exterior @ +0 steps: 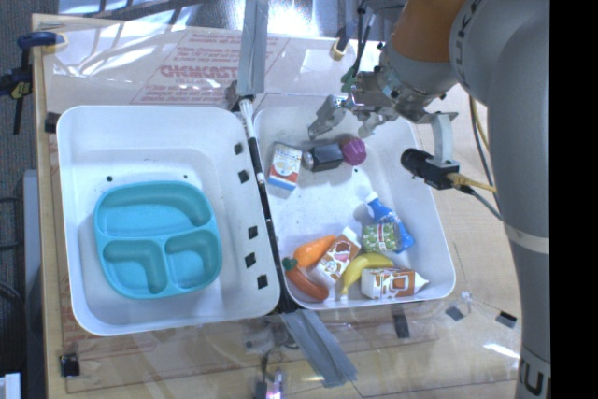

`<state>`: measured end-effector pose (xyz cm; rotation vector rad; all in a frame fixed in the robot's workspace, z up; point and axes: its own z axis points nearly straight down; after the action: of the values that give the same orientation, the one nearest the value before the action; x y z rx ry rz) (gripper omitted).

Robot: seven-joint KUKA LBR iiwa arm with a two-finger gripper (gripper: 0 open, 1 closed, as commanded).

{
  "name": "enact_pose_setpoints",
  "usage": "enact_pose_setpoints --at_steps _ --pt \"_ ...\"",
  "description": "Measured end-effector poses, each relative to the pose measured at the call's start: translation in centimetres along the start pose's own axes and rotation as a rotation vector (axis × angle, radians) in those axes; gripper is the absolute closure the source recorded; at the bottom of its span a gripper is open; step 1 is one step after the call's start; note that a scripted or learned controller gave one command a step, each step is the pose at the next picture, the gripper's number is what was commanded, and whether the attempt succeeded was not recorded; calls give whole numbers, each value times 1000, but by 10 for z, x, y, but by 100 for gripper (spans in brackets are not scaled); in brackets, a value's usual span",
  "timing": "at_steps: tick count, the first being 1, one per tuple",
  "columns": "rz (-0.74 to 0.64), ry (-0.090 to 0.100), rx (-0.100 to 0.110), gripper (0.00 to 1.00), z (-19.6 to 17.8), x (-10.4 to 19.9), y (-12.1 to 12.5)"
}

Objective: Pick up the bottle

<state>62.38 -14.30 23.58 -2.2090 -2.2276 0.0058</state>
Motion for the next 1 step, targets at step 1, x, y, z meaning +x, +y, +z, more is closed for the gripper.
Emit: enact_pose_setpoints --at_steps 1 --pt "-78 0 -2 0 48 -52 -47"
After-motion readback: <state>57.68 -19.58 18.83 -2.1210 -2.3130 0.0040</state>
